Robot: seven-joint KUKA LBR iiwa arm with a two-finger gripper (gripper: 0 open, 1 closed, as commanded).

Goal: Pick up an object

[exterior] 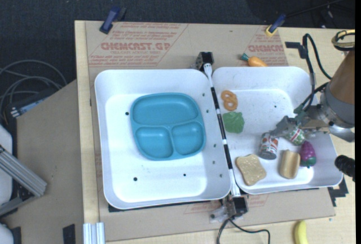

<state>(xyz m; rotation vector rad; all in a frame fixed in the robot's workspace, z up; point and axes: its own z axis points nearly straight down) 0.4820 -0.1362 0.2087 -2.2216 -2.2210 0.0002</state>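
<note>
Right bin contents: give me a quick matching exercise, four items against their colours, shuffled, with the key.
Items:
1. pretzel
2. broccoli piece
3. bread slice
4. grape-like toy

Colours:
A. purple
B. tan
C. orange
D. green

Pairs: 1-C, 2-D, 3-B, 4-A

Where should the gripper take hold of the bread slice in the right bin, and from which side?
Grip the bread across its two flatter side edges, coming straight down from above. It appears to lie flat on the bin floor, so there is probably no top face to pinch. The can and roll sit close on its right, so close the fingers along the freer direction.
</note>
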